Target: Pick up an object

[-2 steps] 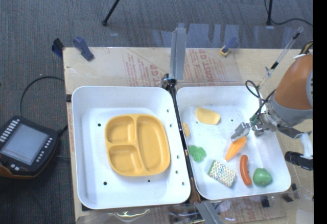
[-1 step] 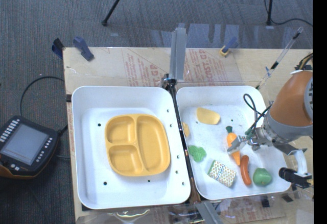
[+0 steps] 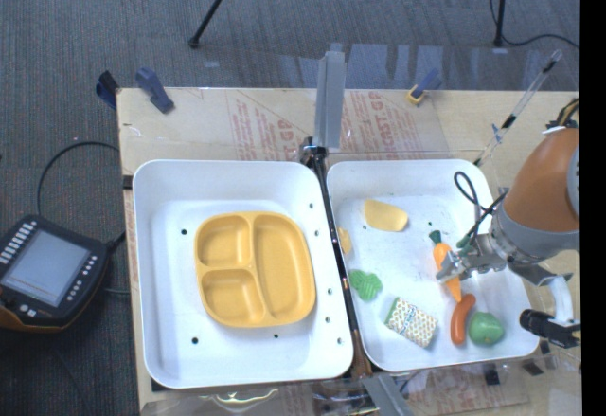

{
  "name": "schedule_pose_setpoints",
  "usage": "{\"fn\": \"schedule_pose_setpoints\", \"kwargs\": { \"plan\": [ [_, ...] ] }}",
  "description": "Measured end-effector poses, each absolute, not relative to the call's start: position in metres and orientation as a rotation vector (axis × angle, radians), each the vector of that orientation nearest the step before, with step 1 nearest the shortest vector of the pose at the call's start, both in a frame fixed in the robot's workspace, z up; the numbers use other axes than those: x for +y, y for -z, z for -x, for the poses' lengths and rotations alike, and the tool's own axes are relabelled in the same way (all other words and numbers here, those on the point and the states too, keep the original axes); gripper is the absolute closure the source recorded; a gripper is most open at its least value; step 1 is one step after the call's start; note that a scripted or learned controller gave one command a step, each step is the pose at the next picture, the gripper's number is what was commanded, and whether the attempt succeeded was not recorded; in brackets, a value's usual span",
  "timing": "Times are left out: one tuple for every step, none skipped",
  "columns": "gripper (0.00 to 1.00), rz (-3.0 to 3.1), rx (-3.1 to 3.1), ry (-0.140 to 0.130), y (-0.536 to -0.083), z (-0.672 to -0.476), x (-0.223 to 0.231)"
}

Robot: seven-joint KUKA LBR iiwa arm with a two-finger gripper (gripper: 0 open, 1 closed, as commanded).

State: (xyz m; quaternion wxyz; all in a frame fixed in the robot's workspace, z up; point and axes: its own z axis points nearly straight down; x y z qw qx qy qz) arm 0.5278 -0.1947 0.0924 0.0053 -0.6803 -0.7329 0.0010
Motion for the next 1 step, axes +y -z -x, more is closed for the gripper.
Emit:
{"fn": "schedule_pose_setpoints", "kwargs": {
  "plan": [
    [1.0, 2.34, -2.101, 0.007, -0.2322, -0.5583, -0.1385]
  ]
}}
